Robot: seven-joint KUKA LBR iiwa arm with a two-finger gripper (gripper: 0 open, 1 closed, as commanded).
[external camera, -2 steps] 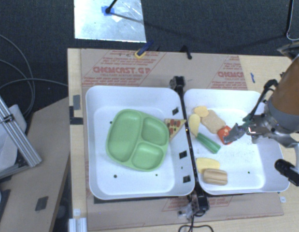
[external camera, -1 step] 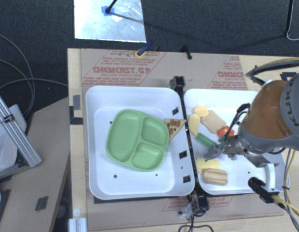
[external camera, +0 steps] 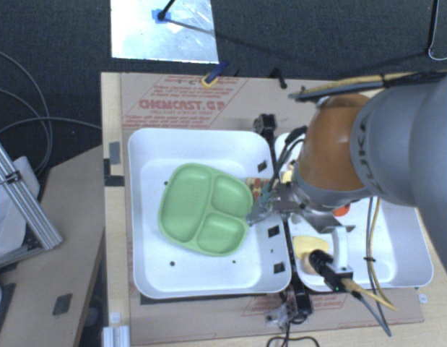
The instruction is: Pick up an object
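Observation:
A light green divided plate [external camera: 205, 208] lies in the left white bin [external camera: 154, 273]. My gripper [external camera: 261, 210] is low over that bin's right side, right at the plate's right rim. A small multicoloured object [external camera: 258, 186] peeks out just above the gripper, partly hidden by it. A yellow object [external camera: 308, 248] lies in the right white bin [external camera: 407, 266], under the arm. The grey arm with its orange band [external camera: 331, 157] covers most of the right bin.
A small orange-red thing [external camera: 341, 210] shows below the arm's wrist in the right bin. Cables and a black fitting [external camera: 331, 270] hang across the right bin's front. The wall between the bins [external camera: 277, 244] runs just right of the gripper. Cardboard [external camera: 180, 100] lies behind the bins.

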